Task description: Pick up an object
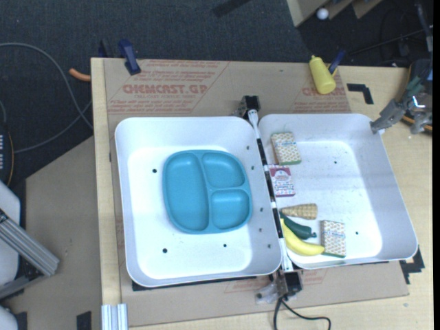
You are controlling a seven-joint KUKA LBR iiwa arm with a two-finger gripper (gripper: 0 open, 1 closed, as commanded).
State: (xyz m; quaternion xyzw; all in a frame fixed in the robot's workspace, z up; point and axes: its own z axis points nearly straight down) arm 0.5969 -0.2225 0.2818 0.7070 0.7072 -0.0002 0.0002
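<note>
Several small items lie along the left side of the right bin (371,184): a tan snack packet (285,148), a red and white packet (280,181), a tan wafer-like piece (300,211), a dark green item (299,227), a yellow banana (303,247) and a patterned packet (334,237). My gripper (387,117) hangs at the far right, just outside the right bin's back right corner, well away from all of them. Nothing shows in its grasp.
The left bin (137,157) holds a blue divided plate (206,190). A yellow clamp handle (321,75) and a blue clamp (128,56) sit on the cardboard behind the bins. A black divider runs between the bins.
</note>
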